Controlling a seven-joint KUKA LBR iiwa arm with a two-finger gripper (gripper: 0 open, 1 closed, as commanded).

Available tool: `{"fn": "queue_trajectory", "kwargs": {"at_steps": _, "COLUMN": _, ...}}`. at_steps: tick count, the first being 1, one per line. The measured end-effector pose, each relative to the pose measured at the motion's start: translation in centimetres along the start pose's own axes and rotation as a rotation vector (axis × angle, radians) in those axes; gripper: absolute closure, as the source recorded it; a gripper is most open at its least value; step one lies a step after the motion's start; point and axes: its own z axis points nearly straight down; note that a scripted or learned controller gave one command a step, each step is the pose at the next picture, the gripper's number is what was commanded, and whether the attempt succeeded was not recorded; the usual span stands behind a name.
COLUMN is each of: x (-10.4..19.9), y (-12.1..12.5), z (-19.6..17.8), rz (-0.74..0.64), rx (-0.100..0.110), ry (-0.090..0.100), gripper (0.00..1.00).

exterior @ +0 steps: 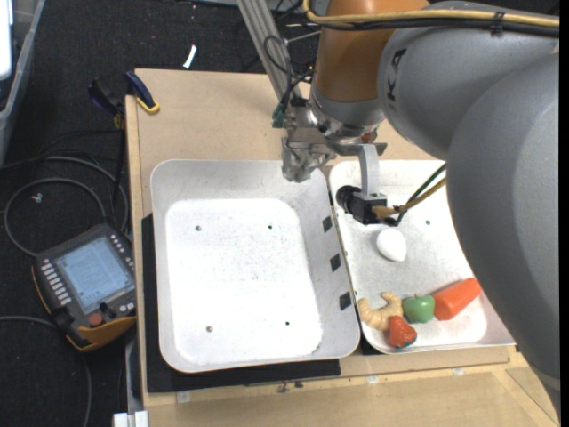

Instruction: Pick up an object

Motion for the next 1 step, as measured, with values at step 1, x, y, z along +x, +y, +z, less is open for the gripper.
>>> {"fn": "queue_trajectory", "kwargs": {"at_steps": 1, "x": -0.35, "y": 0.0, "z": 0.0, "rz": 0.004, "rx": 0.001, "ry": -0.003, "gripper": 0.0}}
